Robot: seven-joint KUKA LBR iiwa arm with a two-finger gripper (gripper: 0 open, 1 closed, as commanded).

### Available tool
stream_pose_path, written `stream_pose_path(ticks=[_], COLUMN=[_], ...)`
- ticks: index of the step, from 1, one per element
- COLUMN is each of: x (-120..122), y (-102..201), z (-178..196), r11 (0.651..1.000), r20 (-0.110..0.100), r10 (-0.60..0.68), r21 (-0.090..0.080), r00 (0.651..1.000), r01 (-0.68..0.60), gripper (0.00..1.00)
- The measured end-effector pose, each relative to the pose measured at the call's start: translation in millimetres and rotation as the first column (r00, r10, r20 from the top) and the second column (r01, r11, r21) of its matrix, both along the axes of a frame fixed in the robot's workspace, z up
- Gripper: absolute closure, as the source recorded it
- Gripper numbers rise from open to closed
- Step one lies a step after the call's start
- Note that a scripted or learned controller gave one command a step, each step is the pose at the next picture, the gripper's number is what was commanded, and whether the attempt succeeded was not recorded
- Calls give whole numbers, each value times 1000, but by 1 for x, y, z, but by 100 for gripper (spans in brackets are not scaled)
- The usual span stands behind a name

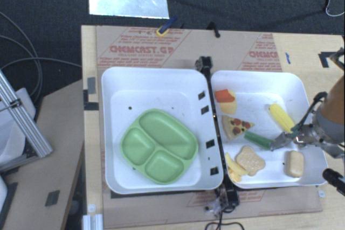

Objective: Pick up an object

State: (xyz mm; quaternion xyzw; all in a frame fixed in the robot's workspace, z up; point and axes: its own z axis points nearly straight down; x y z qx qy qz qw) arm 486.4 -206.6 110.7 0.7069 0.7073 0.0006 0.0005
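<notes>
On your desk [135, 43] the left bin [116, 86] held a green divided plate [159, 145]. The right bin [259, 81] held the small toy food: corn [281, 116], a pizza slice [236, 127], a cracker [251, 160], a bread roll [294, 163] and a green pickle [259, 140]. Your pincer [284, 139] sat low at the pickle's right end; whether it was apart or together, I cannot tell. The pickle looked light, stiff and slick, so grip across its middle.
</notes>
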Motion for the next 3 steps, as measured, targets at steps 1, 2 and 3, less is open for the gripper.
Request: stream_pose_path(ticks=[1,2,3], x=[1,1,1], y=[0,90,117], z=[15,0,-26], r11=[1000,1000,1000], r20=[2,-1,-1], r10=[2,11,5], r21=[-1,4,2], r00=[1000,1000,1000], r01=[-2,-11,-5], gripper=[0,0,0])
